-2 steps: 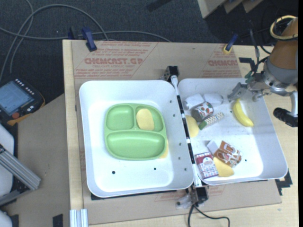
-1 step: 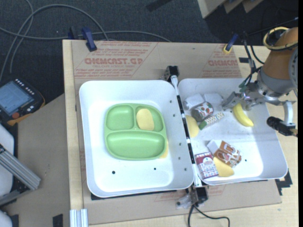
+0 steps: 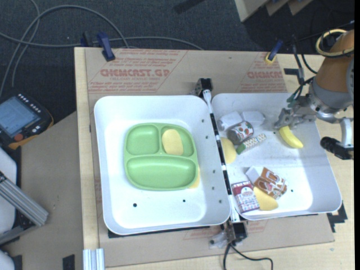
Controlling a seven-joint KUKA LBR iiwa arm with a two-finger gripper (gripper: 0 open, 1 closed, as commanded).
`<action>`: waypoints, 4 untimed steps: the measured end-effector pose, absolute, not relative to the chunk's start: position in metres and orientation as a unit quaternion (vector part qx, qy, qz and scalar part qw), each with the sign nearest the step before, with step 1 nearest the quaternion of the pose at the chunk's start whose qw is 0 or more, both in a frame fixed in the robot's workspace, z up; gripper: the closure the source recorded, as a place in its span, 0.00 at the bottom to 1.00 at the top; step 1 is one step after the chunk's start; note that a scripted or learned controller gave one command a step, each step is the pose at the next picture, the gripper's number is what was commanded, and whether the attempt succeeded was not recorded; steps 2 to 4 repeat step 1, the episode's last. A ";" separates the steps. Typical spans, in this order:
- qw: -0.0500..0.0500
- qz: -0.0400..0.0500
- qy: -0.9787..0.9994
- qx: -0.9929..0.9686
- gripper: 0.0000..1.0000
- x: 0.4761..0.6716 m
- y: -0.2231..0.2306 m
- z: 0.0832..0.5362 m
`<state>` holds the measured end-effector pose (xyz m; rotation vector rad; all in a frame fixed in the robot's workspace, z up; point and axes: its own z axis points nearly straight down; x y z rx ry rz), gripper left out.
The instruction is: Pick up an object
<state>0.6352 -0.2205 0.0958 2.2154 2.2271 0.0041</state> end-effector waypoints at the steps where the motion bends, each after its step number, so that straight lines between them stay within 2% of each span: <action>1: -0.005 -0.004 0.707 0.707 1.00 0.656 -0.170 0.084; 4: -0.005 -0.004 0.707 0.707 1.00 0.656 -0.170 0.084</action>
